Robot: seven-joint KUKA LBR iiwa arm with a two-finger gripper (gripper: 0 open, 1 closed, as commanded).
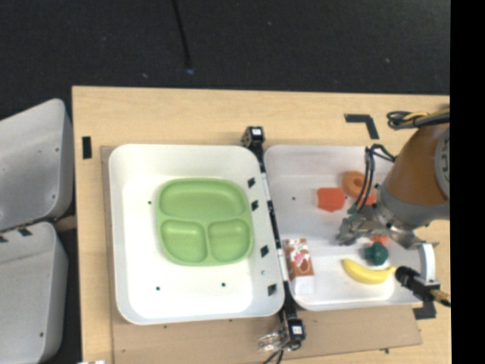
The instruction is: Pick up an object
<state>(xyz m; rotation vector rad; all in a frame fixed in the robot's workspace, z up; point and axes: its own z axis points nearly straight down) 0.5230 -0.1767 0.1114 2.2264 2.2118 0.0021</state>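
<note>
Beside the pincer (355,232) — grip unclear — banana (367,271), green ball (375,255), red block (330,199), orange ring (353,183)

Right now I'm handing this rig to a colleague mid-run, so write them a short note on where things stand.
Tool: low in the right bin; grip cannot be judged, nothing seen held.
Right bin: red block, orange ring partly behind the cables, banana, green ball, packet at the divider side.
Left bin: green tray.
Done: arm is over the objects.
Left: grasp one and lift it.
</note>
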